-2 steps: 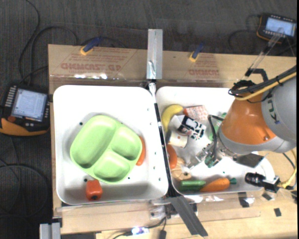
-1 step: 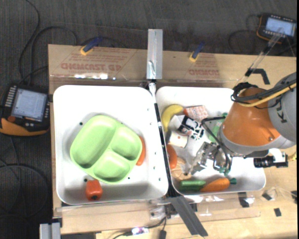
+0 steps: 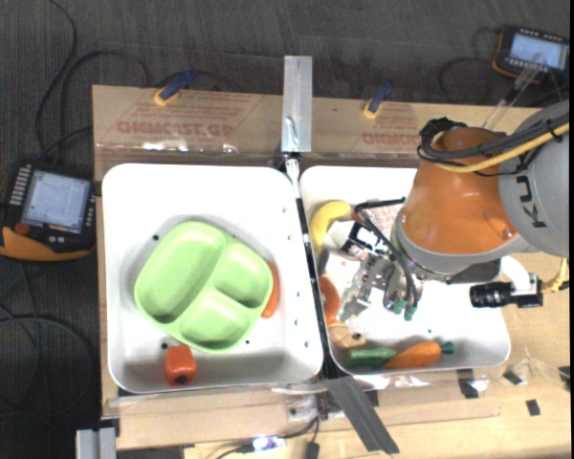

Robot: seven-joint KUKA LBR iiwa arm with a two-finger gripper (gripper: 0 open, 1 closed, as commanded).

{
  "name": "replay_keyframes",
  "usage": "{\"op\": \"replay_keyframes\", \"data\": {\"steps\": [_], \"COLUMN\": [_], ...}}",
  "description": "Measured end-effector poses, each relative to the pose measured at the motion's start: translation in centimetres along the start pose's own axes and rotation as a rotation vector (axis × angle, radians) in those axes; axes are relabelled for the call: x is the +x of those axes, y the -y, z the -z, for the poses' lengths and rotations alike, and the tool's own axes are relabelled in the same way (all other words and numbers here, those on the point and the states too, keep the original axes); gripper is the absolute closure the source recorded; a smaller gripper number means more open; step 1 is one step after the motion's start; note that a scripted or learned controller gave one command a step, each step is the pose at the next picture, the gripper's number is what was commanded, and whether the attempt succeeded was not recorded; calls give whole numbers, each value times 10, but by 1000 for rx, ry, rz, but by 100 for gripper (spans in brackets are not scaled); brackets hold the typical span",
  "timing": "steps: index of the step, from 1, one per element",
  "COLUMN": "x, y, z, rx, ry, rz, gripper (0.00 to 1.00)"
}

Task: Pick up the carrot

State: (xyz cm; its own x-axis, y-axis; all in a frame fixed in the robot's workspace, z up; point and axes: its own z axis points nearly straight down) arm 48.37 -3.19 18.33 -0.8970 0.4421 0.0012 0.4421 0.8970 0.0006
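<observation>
The carrot [image 3: 416,355], orange with a small green end at its right, lies along the front wall of the right bin [image 3: 488,338]. My gripper [image 3: 381,299] hangs over the middle of that bin, up and to the left of the carrot and apart from it. Its fingers [image 3: 358,296] point down and stand open, with only white bin floor showing between them. The orange wrist band covers the back right part of the bin.
A green vegetable [image 3: 368,358] touches the carrot's left end. A banana [image 3: 327,220], a red-orange piece [image 3: 330,299] and a brownish piece [image 3: 341,334] line the right bin's left side. The left bin [image 3: 124,208] holds a green divided plate [image 3: 206,285] and a red-orange item [image 3: 179,363].
</observation>
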Motion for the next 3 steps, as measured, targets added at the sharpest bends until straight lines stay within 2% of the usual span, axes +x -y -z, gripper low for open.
{"op": "replay_keyframes", "data": {"steps": [1,2,3], "x": [17,49,5], "y": [-34,-101,-114], "z": [41,149,248], "rx": [-1,-1,0], "ry": [1,3,6], "rz": [413,289,356], "gripper": [100,100,100]}}
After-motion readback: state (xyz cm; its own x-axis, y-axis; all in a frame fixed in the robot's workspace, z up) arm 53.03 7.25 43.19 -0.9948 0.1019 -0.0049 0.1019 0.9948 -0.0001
